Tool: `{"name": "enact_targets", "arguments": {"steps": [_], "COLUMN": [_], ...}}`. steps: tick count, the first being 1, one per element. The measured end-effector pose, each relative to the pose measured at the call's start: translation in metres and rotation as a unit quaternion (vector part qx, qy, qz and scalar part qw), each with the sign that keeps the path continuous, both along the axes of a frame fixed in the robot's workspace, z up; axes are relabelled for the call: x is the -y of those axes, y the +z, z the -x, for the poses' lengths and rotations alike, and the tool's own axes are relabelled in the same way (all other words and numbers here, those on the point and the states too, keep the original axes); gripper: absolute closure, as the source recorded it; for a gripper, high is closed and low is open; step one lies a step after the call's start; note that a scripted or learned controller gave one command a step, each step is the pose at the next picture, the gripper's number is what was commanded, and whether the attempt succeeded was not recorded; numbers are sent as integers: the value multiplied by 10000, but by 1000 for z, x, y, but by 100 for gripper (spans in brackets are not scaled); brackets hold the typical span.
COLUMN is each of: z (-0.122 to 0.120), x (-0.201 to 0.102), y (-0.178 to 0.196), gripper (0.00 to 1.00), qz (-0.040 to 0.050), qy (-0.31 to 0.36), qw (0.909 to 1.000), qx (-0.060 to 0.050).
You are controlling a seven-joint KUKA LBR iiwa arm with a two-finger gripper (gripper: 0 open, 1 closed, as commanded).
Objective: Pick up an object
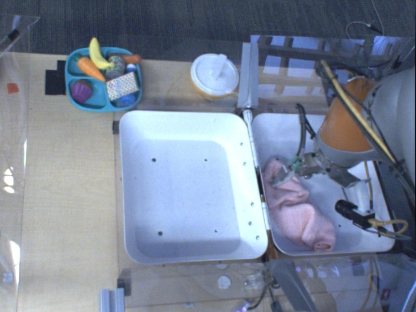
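Two shallow white bins sit side by side on the pale wooden surface point(65, 194). The left bin point(188, 239) shows its bare white floor marked with a few small dark dots. The right bin point(279, 125) holds a pink cloth point(296, 210), crumpled and lying along the bin's left wall, stretching from mid-bin toward the near edge. The arm point(351, 125), grey with its orange band, reaches in from the right over the right bin. Its pincer point(290, 169) is lowered at the far, upper end of the pink cloth, touching or just above the fabric; whether the fingers are spread or pressed together cannot be told, and no cloth is clearly seen between them. Dark cables hang beside the wrist. On the surface beyond the left bin stands a blue tray point(97, 104) of toy food, including a yellow banana point(97, 54) and an orange carrot point(90, 69). A round white lidded container point(214, 75) stands near the gap between the bins.
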State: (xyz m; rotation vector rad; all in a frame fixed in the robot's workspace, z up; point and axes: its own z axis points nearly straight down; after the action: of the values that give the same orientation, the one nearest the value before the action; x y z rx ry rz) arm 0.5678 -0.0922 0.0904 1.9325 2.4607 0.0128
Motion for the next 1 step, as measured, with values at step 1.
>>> {"name": "enact_targets", "arguments": {"steps": [1], "z": [-57], "x": [16], "y": [26], "gripper": [0], "qz": [1], "qy": [413], "qw": [9991], "qx": [-42]}}
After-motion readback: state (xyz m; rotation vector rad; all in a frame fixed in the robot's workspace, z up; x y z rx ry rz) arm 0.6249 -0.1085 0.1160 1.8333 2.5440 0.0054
